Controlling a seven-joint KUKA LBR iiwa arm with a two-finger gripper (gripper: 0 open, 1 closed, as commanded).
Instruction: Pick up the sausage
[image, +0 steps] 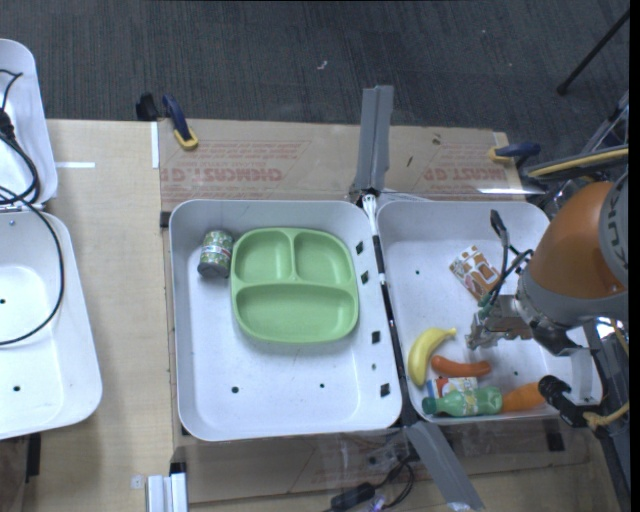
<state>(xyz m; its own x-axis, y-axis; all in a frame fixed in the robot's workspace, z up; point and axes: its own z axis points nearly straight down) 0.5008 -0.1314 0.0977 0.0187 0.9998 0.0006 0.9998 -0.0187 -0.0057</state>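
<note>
The plate (295, 285) and can (214, 253) lie in the left bin (200, 380), the can by its far left corner. In the right bin (420, 250), the sausage (462, 367) lies near the front edge, between banana (428, 354) and bottle (462, 403).

a robot lab or test cell, not a home: two shallow white bins (190, 330) sit side by side on a cardboard-covered bench (270, 160), held with clamps (178, 122) at the far edge. loose black cables (40, 250) trail at the left, and dark carpet (300, 50) lies beyond.

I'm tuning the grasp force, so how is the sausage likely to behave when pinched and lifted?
The sausage looks smooth and rounded, so it may slip or roll from a loose pinch. It looks small, so probably light. It lies close between the banana and the green bottle, so a push could nudge those.
</note>
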